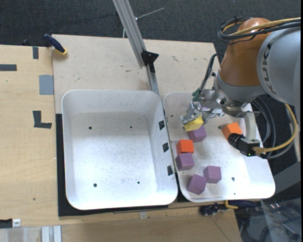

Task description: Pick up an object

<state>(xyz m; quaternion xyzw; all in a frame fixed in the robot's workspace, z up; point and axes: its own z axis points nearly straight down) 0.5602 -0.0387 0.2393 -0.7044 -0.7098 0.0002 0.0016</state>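
Note:
My gripper (196,117) hangs over the upper left part of the right bin (257,178). A small yellow block (194,124) sits between its fingertips, and the fingers look shut on it. Just below and partly under the yellow block lies a purple block (198,134). An orange block (185,146) and a second purple block (185,161) lie further toward the front. Two more purple blocks (212,173) (196,184) rest near the bin's front edge. Another orange block (232,129) lies to the gripper's right.
The left bin (70,150) stands beside the right one, sharing a raised divider (166,145). A slanted metal pole (134,29) crosses the bench behind the bins. Cables and a black connector (242,144) hang at the right bin's right side.

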